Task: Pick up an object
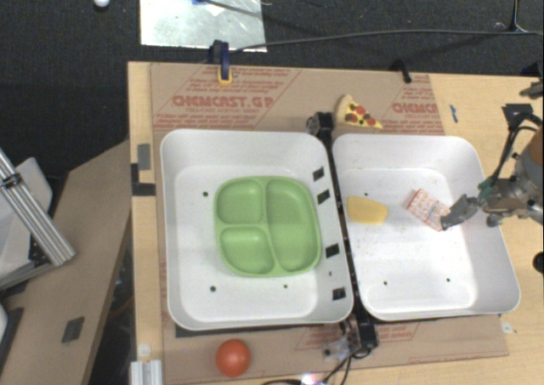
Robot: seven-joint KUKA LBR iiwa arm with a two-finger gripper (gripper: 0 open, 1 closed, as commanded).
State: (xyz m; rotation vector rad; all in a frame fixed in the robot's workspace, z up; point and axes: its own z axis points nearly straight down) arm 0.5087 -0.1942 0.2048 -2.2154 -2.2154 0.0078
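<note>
In the right bin (399, 300) lie a pale yellow wedge (366, 210) near its left wall and a small pink patterned block (425, 206) further right. My gripper (459, 211) reaches in from the right edge, its dark tip just right of the pink block, close to it or touching. The left bin (191, 290) holds a green divided plate (267, 225).
A toy pizza slice (359, 113) lies on the board behind the bins. A red-orange ball (232, 357) sits at the front edge of the bench. A blue-and-yellow clamp (221, 61) stands at the board's back. Black clips line the seam between the bins.
</note>
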